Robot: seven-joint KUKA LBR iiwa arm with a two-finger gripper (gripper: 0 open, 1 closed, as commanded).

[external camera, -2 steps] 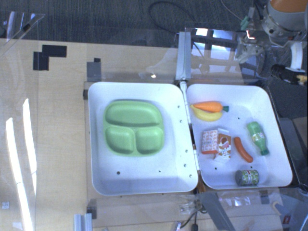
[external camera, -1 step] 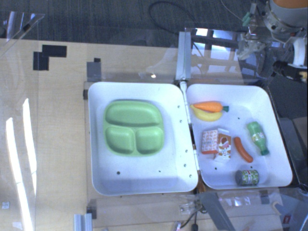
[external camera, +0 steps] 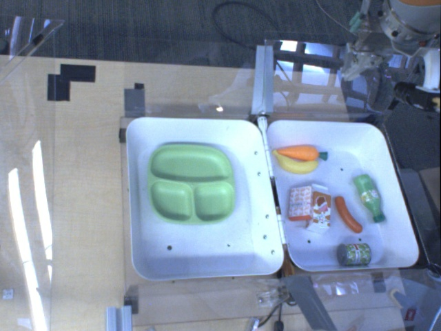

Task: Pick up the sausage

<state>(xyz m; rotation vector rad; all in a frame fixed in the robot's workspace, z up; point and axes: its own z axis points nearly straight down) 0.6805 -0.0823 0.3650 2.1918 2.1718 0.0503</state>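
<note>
The slim reddish-orange sausage (external camera: 348,214) lies slanted in the right shallow white bin (external camera: 393,158), between the small red-and-white carton (external camera: 319,211) and green plastic bottle (external camera: 368,198), well apart from the grey arm's gripper (external camera: 372,61) at top right.

Pale wooden bench (external camera: 69,185), two shallow white bins side by side, left bin (external camera: 138,254), right bin (external camera: 393,185)

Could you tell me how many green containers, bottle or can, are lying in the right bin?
2. A green bottle lies near the right bin's right wall, beside the sausage; a green can lies on its side near the front edge.
</note>
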